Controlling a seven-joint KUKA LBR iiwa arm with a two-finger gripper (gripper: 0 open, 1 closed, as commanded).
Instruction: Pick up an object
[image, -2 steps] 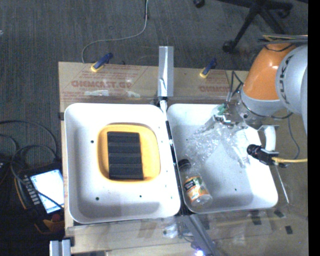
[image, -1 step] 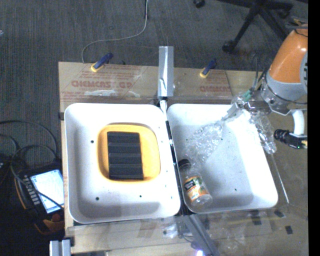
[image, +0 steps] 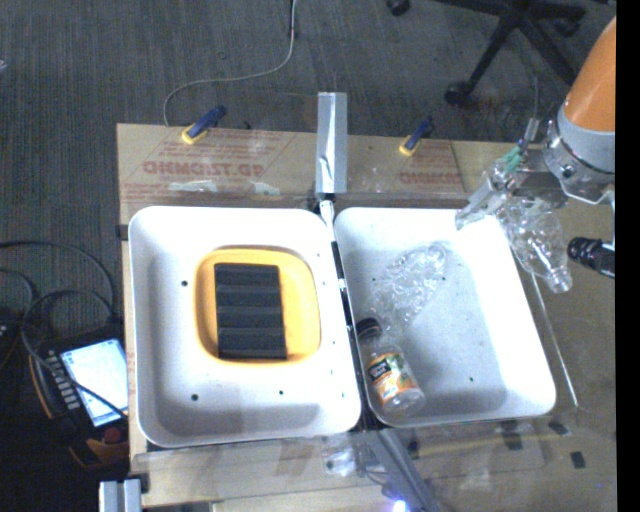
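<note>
Clear plastic seems to hang from the gripper (image: 510, 195), though whether it is truly clasped I cannot tell, so rise slowly and steadily above the right bin (image: 520, 385), where a small bottle (image: 390, 378) lies near the front-left corner.

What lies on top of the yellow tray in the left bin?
A black ribbed block lies on the yellow tray, covering its middle. Only the tray's rim shows around it; the tray surface beneath the block is hidden.
</note>
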